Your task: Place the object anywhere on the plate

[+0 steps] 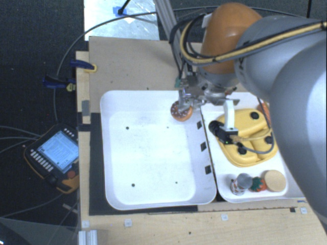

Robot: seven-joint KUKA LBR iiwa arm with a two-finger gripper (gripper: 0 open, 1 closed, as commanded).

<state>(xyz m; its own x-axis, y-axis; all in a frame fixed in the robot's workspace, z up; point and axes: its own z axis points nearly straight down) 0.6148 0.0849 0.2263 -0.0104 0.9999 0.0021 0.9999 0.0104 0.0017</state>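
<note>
Camera view, doughnut (182,112) directly beneath jaws (187,99)

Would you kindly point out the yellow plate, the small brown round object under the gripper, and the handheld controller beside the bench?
yellow plate (251,120): camera view, on its upper bare surface.
brown round object (181,112): camera view, on its middle.
handheld controller (57,149): camera view, on its lit screen.

No legible txt — none anywhere.
</note>
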